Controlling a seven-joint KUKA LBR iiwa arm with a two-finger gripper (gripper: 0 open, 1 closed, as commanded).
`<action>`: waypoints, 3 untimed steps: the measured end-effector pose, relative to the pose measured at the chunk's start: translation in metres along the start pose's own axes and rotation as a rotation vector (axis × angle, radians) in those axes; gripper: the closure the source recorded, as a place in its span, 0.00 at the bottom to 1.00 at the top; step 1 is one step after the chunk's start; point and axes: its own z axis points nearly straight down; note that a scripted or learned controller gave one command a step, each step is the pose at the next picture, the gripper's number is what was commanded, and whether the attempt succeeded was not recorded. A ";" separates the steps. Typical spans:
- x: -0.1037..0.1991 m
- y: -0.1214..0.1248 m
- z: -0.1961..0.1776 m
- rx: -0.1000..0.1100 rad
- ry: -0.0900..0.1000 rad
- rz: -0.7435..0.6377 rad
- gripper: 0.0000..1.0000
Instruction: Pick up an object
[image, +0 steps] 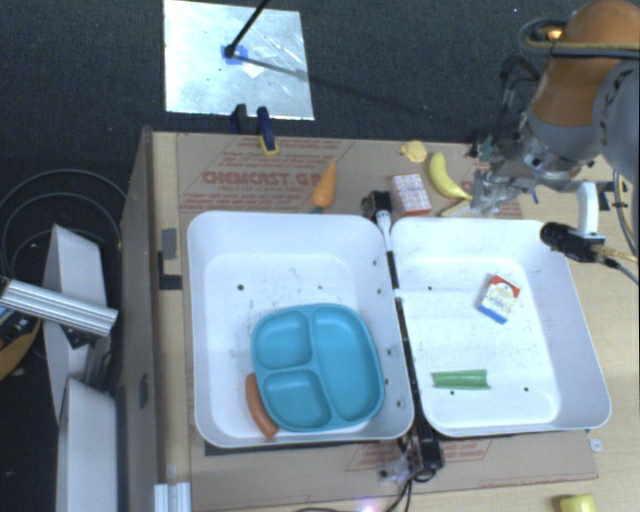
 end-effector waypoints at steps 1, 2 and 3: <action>0.018 -0.008 0.011 0.005 -0.001 0.003 1.00; 0.003 -0.001 0.002 0.001 -0.002 0.008 1.00; 0.013 -0.001 -0.010 0.002 -0.001 0.004 1.00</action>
